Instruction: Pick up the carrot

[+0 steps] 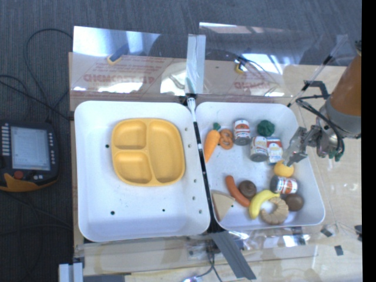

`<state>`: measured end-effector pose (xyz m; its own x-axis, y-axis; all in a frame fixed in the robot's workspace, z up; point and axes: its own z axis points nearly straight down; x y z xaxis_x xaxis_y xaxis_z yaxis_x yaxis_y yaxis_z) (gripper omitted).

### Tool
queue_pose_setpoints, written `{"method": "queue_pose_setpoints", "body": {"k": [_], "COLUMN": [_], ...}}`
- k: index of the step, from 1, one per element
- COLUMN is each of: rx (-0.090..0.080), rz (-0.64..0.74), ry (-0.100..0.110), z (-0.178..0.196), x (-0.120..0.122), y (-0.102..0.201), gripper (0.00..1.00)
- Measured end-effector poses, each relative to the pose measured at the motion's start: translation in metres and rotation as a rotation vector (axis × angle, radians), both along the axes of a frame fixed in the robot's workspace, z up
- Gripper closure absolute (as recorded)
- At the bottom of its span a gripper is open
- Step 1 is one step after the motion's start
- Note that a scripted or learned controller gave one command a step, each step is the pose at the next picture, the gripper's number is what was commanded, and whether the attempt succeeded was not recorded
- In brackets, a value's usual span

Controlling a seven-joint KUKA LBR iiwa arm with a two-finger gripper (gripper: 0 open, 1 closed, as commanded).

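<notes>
I see the carrot (209, 144) lying in the right bin (305, 213), pressed close against the divider wall (198, 157) that this bin shares with the left one. Taking that wall as my landmark, the carrot lies just beside it, its thick orange end up near a small orange toy (225, 139) and its tip pointing down along the wall. A red sausage-like piece (237, 191) sits lower, a bit farther from the wall.

My claw (295, 151) hangs on the far side of the bin from the wall, over a yellow item (284, 170) and next to a couple of cans (266, 148). Its fingers appear spread apart with nothing between them.

I judge the carrot to be a light plastic toy: stiff, smooth, probably slippery, and tapered, so a pinch near the tip would likely squirt it out. I would take it across the thicker upper half, fingers closing along the wall's direction. The trouble is the wall itself; a finger has almost no room on that side, so closing across the width risks jamming on the rim.
</notes>
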<state>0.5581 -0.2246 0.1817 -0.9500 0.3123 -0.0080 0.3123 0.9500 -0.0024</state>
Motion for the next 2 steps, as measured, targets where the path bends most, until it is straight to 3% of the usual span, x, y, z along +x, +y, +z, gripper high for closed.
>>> {"method": "queue_pose_setpoints", "body": {"k": [1, 2], "rx": [0.002, -0.004], "rz": [0.001, -0.024], "ry": [0.005, -0.013], "z": [-0.003, -0.078], "x": [-0.001, 0.026], "y": [0.001, 0.014], "gripper": [0.00, 0.00]}}
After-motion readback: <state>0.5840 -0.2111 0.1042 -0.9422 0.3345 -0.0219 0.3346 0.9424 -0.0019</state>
